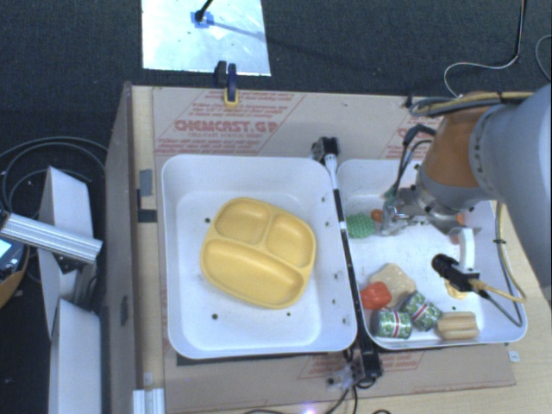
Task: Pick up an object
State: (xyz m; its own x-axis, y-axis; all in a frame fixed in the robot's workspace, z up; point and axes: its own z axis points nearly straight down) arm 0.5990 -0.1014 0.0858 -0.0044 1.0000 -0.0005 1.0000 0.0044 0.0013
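Two bins sit side by side, and in the right bin [509, 330] the gripper [392, 218] hangs at the far left, fingers' spread impossible to tell, with the green piece [358, 226] just left of it, seemingly long axis left-right.

— What sort of place is this?

— A robotics lab, or a test cell much like one. The bench [259, 115] is topped with a brown protective sheet printed with a maker's name, and two white bins [185, 257] sit clamped side by side on it.

— What else shows it?

— A grey industrial arm [509, 145] with an orange band reaches in, loose cables [43, 158] trail over dark carpet [60, 50], and an aluminium rail [52, 238] lies at the left. The toy food [397, 322] and yellow divided plate [257, 250] are test props.
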